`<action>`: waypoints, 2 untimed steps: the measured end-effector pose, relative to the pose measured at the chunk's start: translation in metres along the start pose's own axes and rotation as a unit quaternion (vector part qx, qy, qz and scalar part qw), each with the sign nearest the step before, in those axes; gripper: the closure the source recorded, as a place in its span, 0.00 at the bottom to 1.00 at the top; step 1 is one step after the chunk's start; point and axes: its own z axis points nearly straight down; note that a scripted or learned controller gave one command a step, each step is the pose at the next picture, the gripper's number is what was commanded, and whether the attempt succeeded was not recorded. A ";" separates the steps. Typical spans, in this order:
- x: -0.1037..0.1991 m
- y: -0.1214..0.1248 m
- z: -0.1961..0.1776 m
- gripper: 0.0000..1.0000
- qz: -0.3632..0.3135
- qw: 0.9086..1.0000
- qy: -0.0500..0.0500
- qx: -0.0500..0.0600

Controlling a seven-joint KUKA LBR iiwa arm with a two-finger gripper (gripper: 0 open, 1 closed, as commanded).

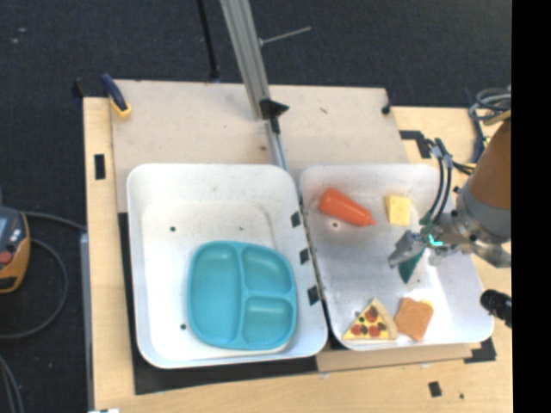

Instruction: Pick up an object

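The right bin (pixel 344 261) holds an orange carrot (pixel 346 206) at the back, with a yellow cheese block (pixel 398 209) just to its right. Along the front wall lie a pizza slice (pixel 370 323) and a brown toast piece (pixel 414 317). My gripper (pixel 409 261) hangs over the right half of this bin, between the cheese block behind it and the toast in front. It touches none of the four objects, and nothing shows in its grasp. The arm's orange band (pixel 495 175) rises at the right edge.
A blue divided plate (pixel 243 295) lies in the left bin (pixel 172 196). A slanted aluminium post (pixel 245 46) stands behind the bins, and its thin rod runs down to their shared wall. Black clips (pixel 303 256) sit along that divider.
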 end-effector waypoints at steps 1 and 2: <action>0.000 0.001 -0.001 0.00 0.000 1.000 0.000 -0.001; 0.008 0.004 0.058 0.00 0.000 1.000 0.000 0.001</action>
